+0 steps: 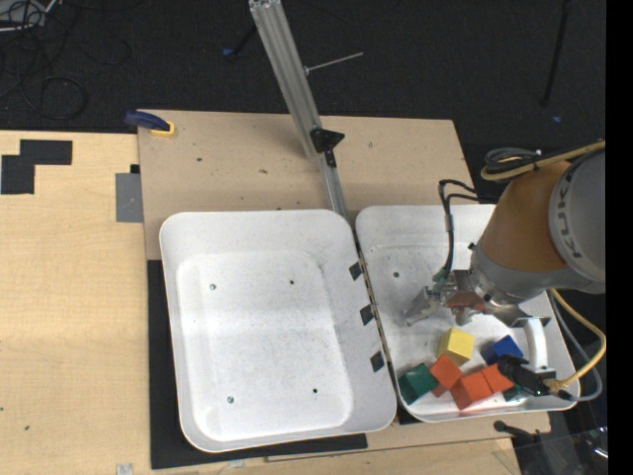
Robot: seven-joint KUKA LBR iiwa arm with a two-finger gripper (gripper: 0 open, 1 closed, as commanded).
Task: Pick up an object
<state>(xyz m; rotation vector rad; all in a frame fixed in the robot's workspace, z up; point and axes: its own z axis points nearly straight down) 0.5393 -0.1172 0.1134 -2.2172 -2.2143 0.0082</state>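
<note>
Wooden bench (247, 166), two white bins; hand (427, 305) over right bin (396, 240), grip state unclear.

Wide open floor across the left bin (259, 330) and in the right bin's (401, 240) far half. Crowded at its near corner: yellow block (459, 344), blue block (505, 348), orange blocks (468, 381), green block (416, 381), packed close together.

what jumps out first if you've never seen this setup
The bright blocks crowded in the near corner of the right bin: a yellow block, a green block, orange blocks and a blue block. Just above them hangs the arm's gripper, under its orange band. The left bin beside it is plain white.
</note>
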